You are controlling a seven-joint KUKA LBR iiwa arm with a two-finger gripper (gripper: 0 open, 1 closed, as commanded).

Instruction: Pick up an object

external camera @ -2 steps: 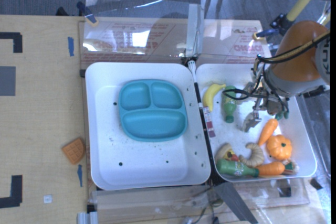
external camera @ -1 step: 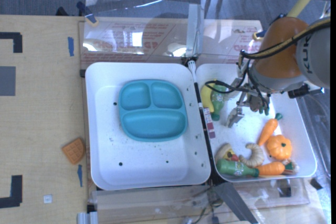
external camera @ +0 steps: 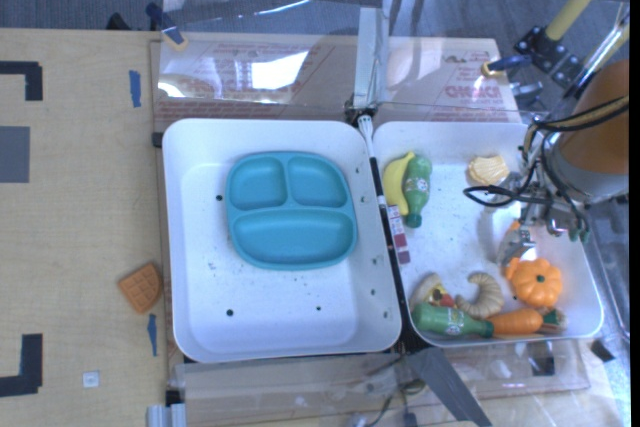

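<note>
The right bin (external camera: 452, 237) holds several toy foods. A yellow banana (external camera: 397, 177) and a green bottle (external camera: 417, 187) lie side by side by its left wall. A pale yellow pastry (external camera: 487, 169) rests near the back. Along the front lie a second green bottle (external camera: 450, 320), a tan croissant (external camera: 488, 291), a carrot (external camera: 517, 322) and an orange pumpkin (external camera: 535, 282). My gripper (external camera: 518, 241) hangs low in this bin's right half, just behind the pumpkin and in front of the pastry. No object is visibly in its grasp.
The left bin (external camera: 190, 315) bears a blue divided plate (external camera: 290, 210). A small waffle piece (external camera: 141, 287) lies on the wooden bench to the left. Clear plastic panels (external camera: 260, 45) stand behind both bins. Cables (external camera: 490, 197) trail from the wrist.
</note>
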